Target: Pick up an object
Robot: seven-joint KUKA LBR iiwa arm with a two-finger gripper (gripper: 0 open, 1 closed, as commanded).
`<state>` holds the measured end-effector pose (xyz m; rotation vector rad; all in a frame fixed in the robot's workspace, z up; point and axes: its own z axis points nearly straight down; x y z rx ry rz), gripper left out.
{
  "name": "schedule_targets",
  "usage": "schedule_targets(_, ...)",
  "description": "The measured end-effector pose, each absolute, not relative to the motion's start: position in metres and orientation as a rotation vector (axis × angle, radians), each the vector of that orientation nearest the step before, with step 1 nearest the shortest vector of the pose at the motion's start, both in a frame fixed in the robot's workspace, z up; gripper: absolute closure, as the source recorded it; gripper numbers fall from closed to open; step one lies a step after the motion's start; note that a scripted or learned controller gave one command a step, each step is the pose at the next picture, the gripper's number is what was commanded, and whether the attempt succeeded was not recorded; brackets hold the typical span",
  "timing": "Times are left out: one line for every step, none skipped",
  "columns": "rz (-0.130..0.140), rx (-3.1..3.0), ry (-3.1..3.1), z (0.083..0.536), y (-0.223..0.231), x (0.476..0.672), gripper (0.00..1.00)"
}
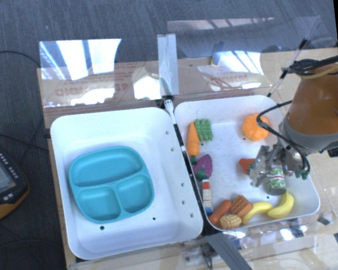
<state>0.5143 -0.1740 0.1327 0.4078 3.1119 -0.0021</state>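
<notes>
My gripper (273,168) hangs low in the right bin (215,110), near its right wall, below the arm's orange band. Right under it lies a small green and white can (277,181), partly covered by the gripper. Whether the can is held is hidden from this view. A yellow banana (277,206) lies just in front of the can. A small red piece (246,164) sits to the gripper's left, and an orange fruit (253,127) lies behind it.
Along the right bin's left side lie a carrot (192,139), a green piece (203,129), a purple piece (202,166), a red-and-white stick (207,194), corn (231,220) and a brown waffle (241,204). The left bin (71,235) holds a teal divided tray (110,182).
</notes>
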Motion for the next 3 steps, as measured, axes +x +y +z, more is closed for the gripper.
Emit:
schedule_targets(-0.014, -0.172, 3.116, 0.093, -0.145, 0.491, 1.00)
schedule_targets(-0.011, -0.173, 3.118, 0.092, -0.144, 0.491, 0.00)
schedule_targets(-0.008, -0.252, 3.115, 0.091, -0.160, 0.569, 0.00)
